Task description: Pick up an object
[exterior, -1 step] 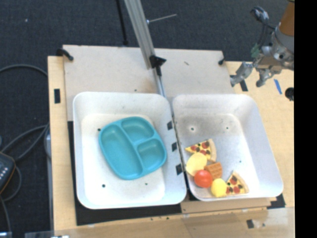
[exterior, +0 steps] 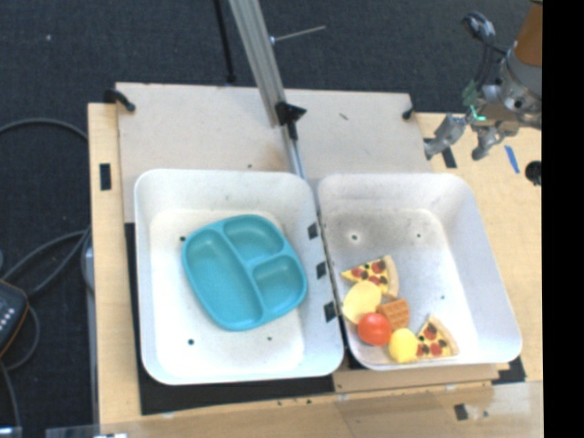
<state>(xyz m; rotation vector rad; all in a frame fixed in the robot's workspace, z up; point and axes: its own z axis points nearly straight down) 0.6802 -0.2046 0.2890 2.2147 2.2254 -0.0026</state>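
Camera view: the gripper [exterior: 464, 140] hangs above the bench beyond the right bin [exterior: 474, 217], jaws apart and holding nothing. Toy food clusters in that bin's near corner: two pizza slices [exterior: 374, 272], a tomato [exterior: 373, 328], a lemon [exterior: 402, 345]. A sound approach would descend vertically on the outlying pizza slice, clear of its neighbours.

arm [exterior: 525, 35] cut off at right edge, cable [exterior: 27, 272] cropped left

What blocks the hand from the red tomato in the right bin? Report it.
Nothing visible does. The hand hangs above the right bin's far right corner, with bare bin floor between it and the red tomato near the front wall.
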